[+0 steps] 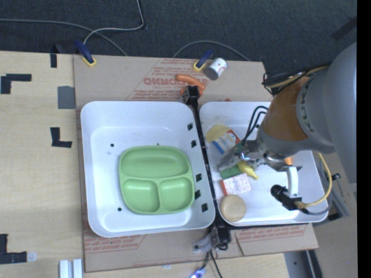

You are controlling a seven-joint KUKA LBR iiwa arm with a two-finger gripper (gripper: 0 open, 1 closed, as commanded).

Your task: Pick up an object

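Observation:
The right bin (307, 213) holds a small pile of objects: a yellow piece (217, 133), a packet with orange and blue print (228, 142), a green item (229, 171), a small yellow banana-like piece (248, 169), a white packet with red print (236, 185) and a round tan disc (233, 208). My gripper (240, 157) is down in this bin, right over the green item and the yellow piece at the middle of the pile. Nothing shows as lifted.
The left bin (95, 120) holds a green three-compartment plate (156, 178). Clamps and a small white-and-grey cylinder (215, 68) lie on the cardboard behind the bins. A black cable fitting (285, 196) hangs off the wrist over the right bin's floor.

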